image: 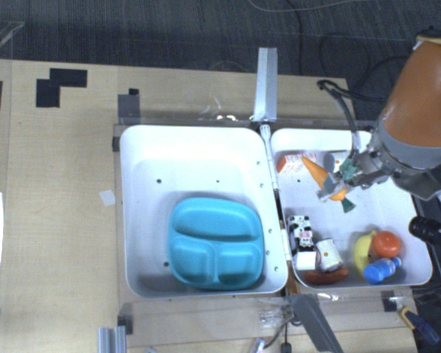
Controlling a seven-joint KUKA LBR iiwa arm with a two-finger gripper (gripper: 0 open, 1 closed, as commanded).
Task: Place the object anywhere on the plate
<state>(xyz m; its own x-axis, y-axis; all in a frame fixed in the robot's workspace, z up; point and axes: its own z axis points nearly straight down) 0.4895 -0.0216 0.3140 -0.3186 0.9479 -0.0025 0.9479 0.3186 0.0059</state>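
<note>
Plate (216, 243): smooth blue plastic, rounded rectangle with three moulded compartments, lying flat in the left white bin (154, 168). Pincer (345, 179): grey metal, over the right bin (397, 219), pinching a tapered orange carrot-shaped toy (322, 173) above the bin floor. Along that bin's near edge lies a cluster of small glossy toys (353, 256).

- I see my arm (426, 101) as a bulky rounded orange shell with a grey band beneath it.
- A black cable (343, 103) loops off the wrist.
- My gripper (347, 175) is small, metallic grey, with teal-green bits near the tips.
</note>
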